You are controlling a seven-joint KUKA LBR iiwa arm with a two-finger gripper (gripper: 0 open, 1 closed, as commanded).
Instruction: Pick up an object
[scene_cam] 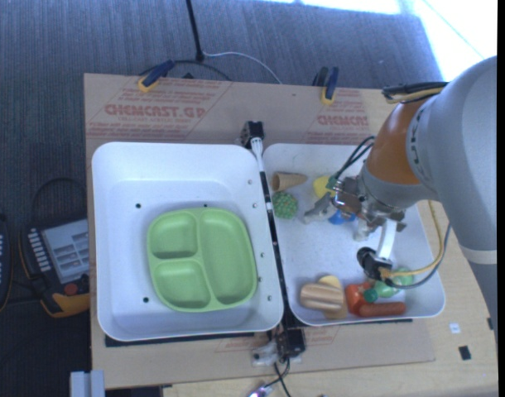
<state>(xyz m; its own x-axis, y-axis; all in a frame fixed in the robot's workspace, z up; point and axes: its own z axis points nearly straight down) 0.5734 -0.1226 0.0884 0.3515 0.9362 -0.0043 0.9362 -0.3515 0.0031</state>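
A brown board-covered table (153, 114), held by clamps at its far edge, sits on dark ribbed flooring and bears two white bins. The left bin (120, 172) holds a green divided plate (201, 259). The right bin (418, 300) holds a cone, a green ball (286, 205), a bun (321, 294) and red and green toy food. The gripper (364, 213) hangs over the right bin's middle; how far its fingers are parted I cannot tell.
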